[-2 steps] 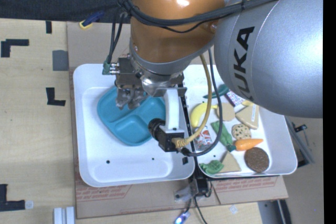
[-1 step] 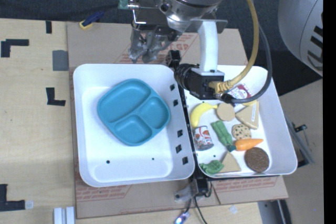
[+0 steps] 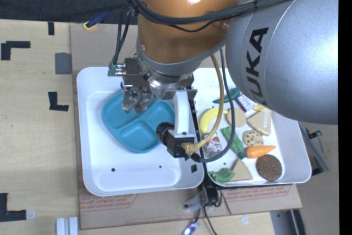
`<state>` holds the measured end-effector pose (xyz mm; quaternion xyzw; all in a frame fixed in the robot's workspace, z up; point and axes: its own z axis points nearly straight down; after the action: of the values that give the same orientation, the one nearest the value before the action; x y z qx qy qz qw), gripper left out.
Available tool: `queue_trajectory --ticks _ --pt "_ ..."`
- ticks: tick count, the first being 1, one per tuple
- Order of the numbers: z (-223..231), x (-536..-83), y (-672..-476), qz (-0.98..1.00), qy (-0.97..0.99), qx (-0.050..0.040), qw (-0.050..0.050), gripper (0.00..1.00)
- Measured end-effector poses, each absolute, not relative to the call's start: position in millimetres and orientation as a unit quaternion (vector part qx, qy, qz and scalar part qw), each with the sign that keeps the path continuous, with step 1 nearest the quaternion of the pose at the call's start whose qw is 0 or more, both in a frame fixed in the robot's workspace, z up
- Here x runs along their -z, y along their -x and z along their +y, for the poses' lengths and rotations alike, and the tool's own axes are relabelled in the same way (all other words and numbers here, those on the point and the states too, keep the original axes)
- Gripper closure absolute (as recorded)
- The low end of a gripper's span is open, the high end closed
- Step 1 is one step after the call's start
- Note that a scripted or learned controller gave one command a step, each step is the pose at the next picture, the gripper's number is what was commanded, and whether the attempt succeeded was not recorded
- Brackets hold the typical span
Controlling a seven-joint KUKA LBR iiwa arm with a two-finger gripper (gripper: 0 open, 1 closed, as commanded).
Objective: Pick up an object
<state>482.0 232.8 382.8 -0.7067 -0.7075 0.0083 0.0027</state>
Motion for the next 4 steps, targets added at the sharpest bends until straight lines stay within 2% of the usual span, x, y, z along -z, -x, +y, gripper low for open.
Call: queue_trajectory --ticks 1,2,3,4 --pt "233 -544 -496.5 -0.708 0.706 0.0078 -0.003 1.00" --pt "233 -387 -481.5 -0.707 0.707 -0.0090 0.003 1.00" --pt "206 -291 -482.1 -0.706 0.708 -0.0065 0.002 1.00" --pt "217 -422 -484.0 -0.708 0.706 0.0057 -0.002 1.00"
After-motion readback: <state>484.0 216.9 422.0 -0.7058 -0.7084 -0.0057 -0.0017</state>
